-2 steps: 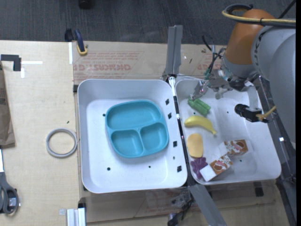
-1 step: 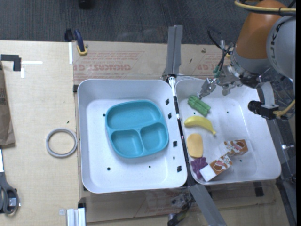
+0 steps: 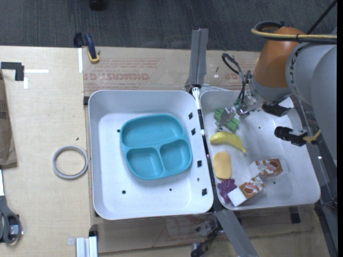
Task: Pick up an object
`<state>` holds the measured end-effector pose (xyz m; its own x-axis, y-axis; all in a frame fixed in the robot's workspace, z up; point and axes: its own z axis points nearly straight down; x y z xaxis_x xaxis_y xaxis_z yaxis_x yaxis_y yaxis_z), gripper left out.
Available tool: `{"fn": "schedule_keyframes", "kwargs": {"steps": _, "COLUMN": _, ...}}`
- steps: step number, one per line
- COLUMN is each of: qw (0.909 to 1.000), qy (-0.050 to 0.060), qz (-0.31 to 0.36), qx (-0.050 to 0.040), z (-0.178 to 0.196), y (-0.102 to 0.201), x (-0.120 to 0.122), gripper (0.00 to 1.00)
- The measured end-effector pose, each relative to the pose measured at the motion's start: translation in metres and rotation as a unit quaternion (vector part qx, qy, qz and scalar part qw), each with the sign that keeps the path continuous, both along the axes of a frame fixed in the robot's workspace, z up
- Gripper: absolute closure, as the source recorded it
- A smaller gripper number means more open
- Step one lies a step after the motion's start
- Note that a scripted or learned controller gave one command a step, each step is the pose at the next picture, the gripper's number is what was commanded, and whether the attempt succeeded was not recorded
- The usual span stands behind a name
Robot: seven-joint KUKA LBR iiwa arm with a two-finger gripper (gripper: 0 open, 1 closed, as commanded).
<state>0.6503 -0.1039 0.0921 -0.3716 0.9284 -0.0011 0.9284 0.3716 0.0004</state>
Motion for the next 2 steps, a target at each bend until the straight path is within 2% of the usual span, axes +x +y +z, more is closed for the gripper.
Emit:
{"fn": "schedule_keyframes", "kwargs": {"steps": 1, "qw": 1.0000, "qy": -0.001, "qz": -0.002, "qx": -0.0006, "z": 0.010, "y": -0.002, "x": 0.000, "gripper": 1.00}}
{"fn": "schedule_keyframes", "kwargs": {"steps": 2, "qw": 0.9992, "qy": -0.001, "qz": -0.040, "qx": 0.0000, "z": 0.100, "y": 0.069, "x": 0.009, "gripper": 1.00}}
